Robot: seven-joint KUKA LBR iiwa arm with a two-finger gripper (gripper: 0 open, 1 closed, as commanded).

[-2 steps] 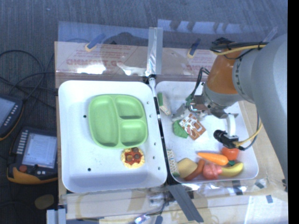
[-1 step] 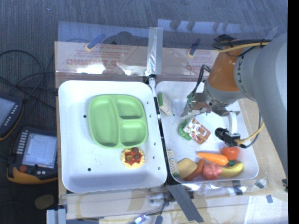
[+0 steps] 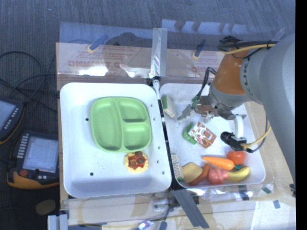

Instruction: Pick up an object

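Two bins (image 3: 72,128); claw (image 3: 197,113) hangs above a snack packet (image 3: 201,134).

A single fixed camera hangs above the bench, looking down at a slant. It stands far enough back to take in both shallow white plastic bins (image 3: 72,143) side by side, with the grey, orange-banded arm (image 3: 259,75) entering from the right.

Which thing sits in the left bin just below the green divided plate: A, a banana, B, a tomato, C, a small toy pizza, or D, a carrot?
C: the small toy pizza lies on the left bin floor right under the green divided plate, while the carrot, banana and tomato lie in the right bin.
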